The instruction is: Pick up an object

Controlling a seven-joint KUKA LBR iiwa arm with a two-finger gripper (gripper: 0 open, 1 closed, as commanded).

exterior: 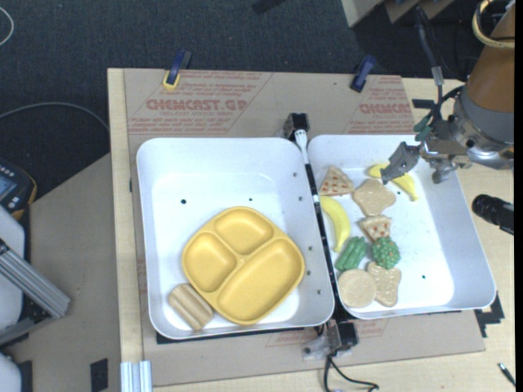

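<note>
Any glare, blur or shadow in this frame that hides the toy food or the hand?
Camera view: lighting is even and soft; the white bins look bright, without hard glare; the plate throws a faint shadow. The hand is slightly blurred, and so is the arm. The food, such as the banana, stays readable.

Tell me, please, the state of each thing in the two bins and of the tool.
Tool: low over the right bin, by the small banana.
Yellow plate: upright, lying in the left bin.
Wooden piece: lying beside the plate.
Long banana: lying flat.
Broccoli: lying among the toy foods.
</note>
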